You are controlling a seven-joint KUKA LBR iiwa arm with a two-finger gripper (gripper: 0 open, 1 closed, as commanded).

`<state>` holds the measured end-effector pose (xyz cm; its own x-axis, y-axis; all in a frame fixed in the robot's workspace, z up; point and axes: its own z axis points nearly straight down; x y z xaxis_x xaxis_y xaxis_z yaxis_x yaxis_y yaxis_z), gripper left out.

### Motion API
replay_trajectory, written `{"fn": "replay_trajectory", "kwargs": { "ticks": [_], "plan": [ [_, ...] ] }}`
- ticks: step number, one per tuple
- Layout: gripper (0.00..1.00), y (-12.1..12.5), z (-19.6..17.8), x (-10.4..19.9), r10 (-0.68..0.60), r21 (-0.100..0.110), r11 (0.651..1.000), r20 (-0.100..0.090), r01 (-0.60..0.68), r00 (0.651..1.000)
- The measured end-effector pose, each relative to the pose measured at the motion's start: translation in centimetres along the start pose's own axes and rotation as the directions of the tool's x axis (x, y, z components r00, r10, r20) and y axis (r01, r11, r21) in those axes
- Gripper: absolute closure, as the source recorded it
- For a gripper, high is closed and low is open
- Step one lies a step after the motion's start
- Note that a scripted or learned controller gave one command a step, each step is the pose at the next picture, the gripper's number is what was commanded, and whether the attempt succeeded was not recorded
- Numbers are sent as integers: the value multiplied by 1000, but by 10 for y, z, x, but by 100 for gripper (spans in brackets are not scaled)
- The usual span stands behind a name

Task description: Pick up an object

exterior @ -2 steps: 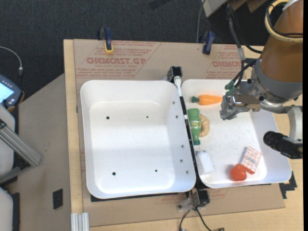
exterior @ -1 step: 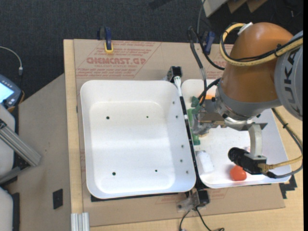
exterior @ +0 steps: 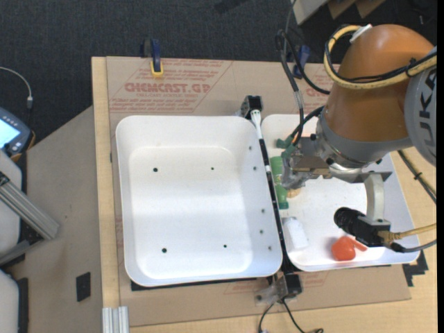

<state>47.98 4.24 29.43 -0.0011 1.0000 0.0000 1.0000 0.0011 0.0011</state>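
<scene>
Green object [exterior: 277, 168]: elongated, lying along left wall of right bin [exterior: 319, 217], close to the divide with left bin [exterior: 187, 200]. Gripper [exterior: 295, 177]: low over right bin, just beside green object on its right. Contact not determinable, nor whether spread or closed, from this angle. White object [exterior: 297, 233]: nearer front, beside same wall. Orange-red object [exterior: 343, 249]: near front edge of right bin, apart from gripper.
</scene>
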Motion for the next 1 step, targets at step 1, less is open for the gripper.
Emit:
{"fn": "replay_trajectory", "kwargs": {
  "ticks": [1],
  "plan": [
    [100, 1, -10, 0, 0, -2, 1000, 0, 0, 1000]
  ]
}}
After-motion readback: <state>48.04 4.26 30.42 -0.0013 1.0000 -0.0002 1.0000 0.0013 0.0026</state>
